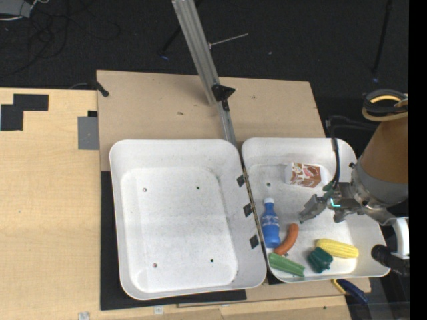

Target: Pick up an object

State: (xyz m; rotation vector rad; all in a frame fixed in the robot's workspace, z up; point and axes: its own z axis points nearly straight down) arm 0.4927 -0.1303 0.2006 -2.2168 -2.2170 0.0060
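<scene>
One green pod [286,265], one corn cob [337,248], one blue bottle [269,223]; gripper [319,207] fingers spread, pinching nothing.

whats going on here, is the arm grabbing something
A grey robot arm with an orange band reaches in from the right, and its gripper hangs over the right bin. Nothing shows between its fingers. In that bin lie a blue bottle, an orange carrot-like piece, a green pod-like vegetable, a yellow corn cob, a dark green block and a red-and-white packet. The gripper sits between the packet and the carrot. The left bin lies beside it.
</scene>
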